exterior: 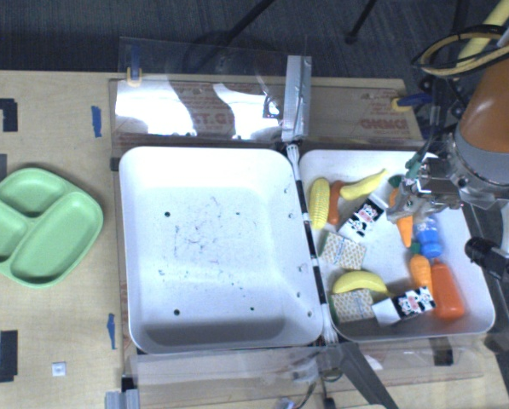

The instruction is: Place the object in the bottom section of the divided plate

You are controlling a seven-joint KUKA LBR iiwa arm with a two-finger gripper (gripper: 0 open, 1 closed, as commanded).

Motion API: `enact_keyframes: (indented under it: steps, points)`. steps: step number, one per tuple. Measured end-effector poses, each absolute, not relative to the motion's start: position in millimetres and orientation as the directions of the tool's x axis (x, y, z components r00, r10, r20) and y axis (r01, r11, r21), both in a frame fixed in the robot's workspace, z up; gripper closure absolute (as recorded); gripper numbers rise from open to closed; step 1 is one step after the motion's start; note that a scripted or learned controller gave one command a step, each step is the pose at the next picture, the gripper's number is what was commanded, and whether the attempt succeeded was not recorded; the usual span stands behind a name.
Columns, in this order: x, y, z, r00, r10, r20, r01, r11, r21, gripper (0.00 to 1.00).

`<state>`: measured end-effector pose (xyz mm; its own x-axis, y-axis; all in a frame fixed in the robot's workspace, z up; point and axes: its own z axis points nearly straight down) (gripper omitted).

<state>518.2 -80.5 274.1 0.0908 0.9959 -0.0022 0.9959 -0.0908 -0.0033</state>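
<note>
From my seat the gripper [418, 180] hangs over the upper right part of the right bin [484, 318], at the end of the grey arm [493, 156] with its orange band. I cannot tell how the pincer stands; its tip is lost among the toys beneath it, and I see nothing clearly caught in it.

The relation that matters is this: the green divided plate [39, 225] sits on the bench at the far left, well apart from the pincer, with the whole left bin [211, 164] between them. So any carry runs leftward across that bin. The plate's large section, its bottom one as I judge it, lies slantwise on the lower right side of the plate, the side nearer the arm.

The nearest candidates lie just beside or under the pincer: an orange carrot [405, 228], a small blue-capped bottle [428, 244], a cow-patterned carton [363, 218] slanting toward the upper right, a yellow banana [362, 184] and a corn cob [319, 203] standing lengthwise up the bin's left wall
</note>
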Motion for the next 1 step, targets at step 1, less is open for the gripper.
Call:
enact_keyframes:
  steps: [1]
  points:
    - [481.3,-116.3,313.4,0.369,0.929,-0.004,0.929,-0.369,-0.001,1.00]
